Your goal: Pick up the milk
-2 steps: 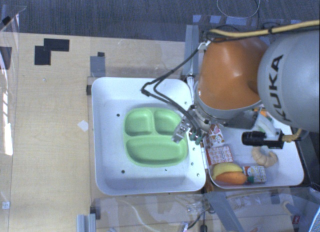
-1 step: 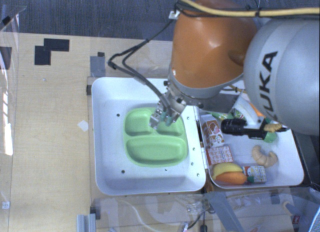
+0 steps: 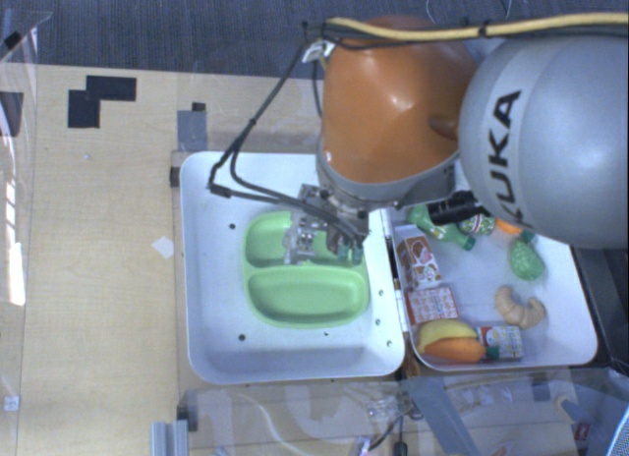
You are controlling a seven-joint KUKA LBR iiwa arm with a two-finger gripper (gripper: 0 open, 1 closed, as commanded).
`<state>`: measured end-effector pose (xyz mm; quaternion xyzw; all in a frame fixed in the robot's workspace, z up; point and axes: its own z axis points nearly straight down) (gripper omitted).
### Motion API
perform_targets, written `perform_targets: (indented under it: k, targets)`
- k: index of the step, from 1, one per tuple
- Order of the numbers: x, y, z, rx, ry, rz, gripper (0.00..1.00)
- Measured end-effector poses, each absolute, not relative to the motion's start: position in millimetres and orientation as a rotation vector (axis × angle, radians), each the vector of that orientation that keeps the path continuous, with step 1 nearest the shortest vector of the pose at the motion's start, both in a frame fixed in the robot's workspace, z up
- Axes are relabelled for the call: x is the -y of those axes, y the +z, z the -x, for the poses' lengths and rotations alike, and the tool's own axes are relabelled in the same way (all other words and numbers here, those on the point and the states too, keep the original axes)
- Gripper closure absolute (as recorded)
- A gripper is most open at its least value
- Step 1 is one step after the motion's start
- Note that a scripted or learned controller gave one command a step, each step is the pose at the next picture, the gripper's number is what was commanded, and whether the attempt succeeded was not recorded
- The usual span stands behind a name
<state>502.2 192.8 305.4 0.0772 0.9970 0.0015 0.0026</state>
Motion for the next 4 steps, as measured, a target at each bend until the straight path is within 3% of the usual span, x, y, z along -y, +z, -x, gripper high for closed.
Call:
perform_targets:
  k: [1, 3, 4]
  targets:
    - [-236.0, 298.3, -487.9, -3.102, 0.005, -0.473, 1.0]
    - [-236.0, 279.0, -498.5, -3.065, 0.005, 0.657, 1.0]
    - [-200.3, 163.1, -564.5, -3.033, 0.004, 0.805, 1.0]
